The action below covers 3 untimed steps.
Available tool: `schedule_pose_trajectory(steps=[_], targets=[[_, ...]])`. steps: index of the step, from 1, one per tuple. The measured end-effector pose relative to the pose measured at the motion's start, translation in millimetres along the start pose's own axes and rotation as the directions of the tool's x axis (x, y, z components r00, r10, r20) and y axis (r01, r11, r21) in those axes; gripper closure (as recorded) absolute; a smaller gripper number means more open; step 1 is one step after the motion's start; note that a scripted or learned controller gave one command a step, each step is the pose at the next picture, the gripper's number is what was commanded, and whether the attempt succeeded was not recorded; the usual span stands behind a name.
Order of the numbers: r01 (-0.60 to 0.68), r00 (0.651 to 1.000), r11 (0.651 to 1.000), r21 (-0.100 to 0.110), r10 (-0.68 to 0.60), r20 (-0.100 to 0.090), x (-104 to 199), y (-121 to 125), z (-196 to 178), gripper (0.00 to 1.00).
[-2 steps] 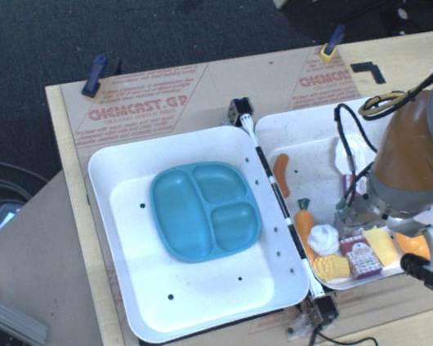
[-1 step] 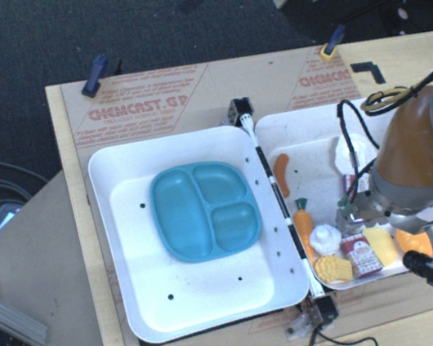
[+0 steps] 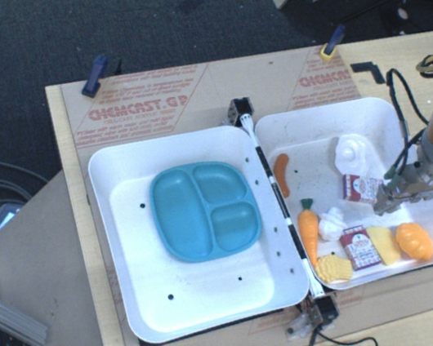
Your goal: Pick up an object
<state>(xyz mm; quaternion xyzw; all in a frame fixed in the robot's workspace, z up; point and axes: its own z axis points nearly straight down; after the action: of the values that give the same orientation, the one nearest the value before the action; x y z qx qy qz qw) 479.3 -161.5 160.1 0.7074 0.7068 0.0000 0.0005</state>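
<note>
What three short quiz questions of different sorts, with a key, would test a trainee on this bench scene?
1. True or false: the blue divided plate lies in the left bin.
2. Multiple choice: which lies nearest the divider, at the right bin's left wall? A) orange fruit B) carrot C) white carton
3. Fill in: the end effector hovers over the ____ bin.

Key: 1 true. 2 B. 3 right.
</note>
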Motion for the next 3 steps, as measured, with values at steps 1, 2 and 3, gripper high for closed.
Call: schedule_pose_trajectory(steps=[1,2,3], targets=[[0.001,1.0,1.0,0.001,-0.001,-0.001,0,0,0,0.0],[0.002,1.0,1.0,0.001,-0.002,-0.001,33,18,76,0.0],[0.001,1.0,1.0,0.001,-0.001,-0.001,33,18,66,1.0]])
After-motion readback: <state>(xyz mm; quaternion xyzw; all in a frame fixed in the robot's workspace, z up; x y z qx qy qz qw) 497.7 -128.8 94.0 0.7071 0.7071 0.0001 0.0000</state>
